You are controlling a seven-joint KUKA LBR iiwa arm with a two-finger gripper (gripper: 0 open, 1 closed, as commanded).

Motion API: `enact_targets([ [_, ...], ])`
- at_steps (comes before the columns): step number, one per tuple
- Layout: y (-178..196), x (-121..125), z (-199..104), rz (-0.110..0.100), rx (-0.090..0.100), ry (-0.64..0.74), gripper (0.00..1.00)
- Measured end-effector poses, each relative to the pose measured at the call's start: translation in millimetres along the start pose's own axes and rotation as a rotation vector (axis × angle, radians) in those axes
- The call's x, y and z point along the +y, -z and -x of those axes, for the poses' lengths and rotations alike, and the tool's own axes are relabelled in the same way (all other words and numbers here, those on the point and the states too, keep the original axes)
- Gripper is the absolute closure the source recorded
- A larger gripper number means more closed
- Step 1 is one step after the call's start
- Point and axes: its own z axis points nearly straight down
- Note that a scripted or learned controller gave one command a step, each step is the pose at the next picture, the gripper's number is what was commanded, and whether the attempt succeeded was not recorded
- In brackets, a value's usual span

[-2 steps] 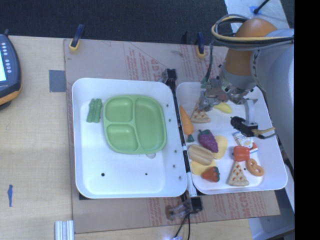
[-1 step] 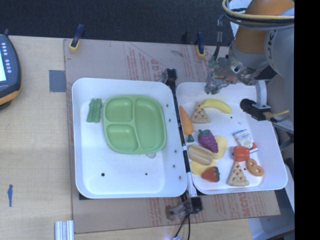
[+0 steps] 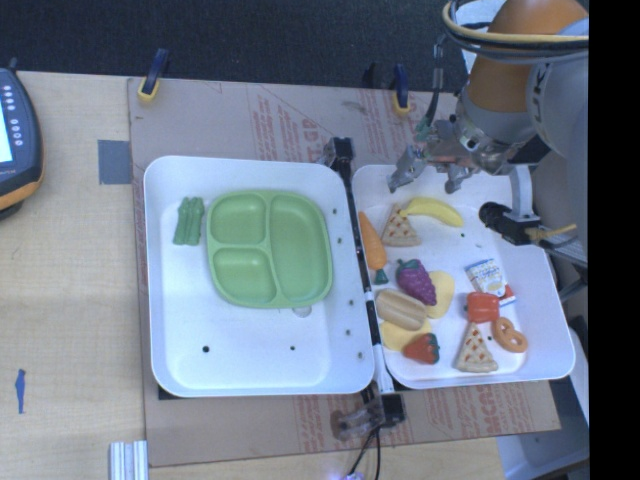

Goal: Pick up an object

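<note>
My gripper (image 3: 428,176) hangs over the far end of the right bin (image 3: 556,298), fingers spread open with nothing between them. Just below it lie a yellow banana (image 3: 433,210) and a pizza slice (image 3: 400,228). Further toy food fills this bin: an orange carrot (image 3: 372,243) along the left wall, purple grapes (image 3: 416,281), a hot dog (image 3: 400,310), a strawberry (image 3: 423,348), a second pizza slice (image 3: 476,350), a pretzel (image 3: 510,335), a red piece (image 3: 482,306) and a blue-white packet (image 3: 485,272).
The left bin (image 3: 250,368) holds a green divided plate (image 3: 268,248) and a green bean pod (image 3: 188,220) at its far left. A black clamp (image 3: 342,153) sits between the bins at the back. A handheld controller (image 3: 15,138) lies at the bench's left edge.
</note>
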Motion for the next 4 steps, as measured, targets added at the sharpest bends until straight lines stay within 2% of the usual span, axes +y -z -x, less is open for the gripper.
enact_targets([
  [1, -104.1, -2.3, 29.6, -0.013, 0.000, -0.004, 0.00],
  [3, -99.6, -0.4, 17.5, -0.006, 0.000, -0.001, 0.00],
  [4, -100.6, -0.3, 20.8, -0.006, 0.000, -0.003, 0.00],
])
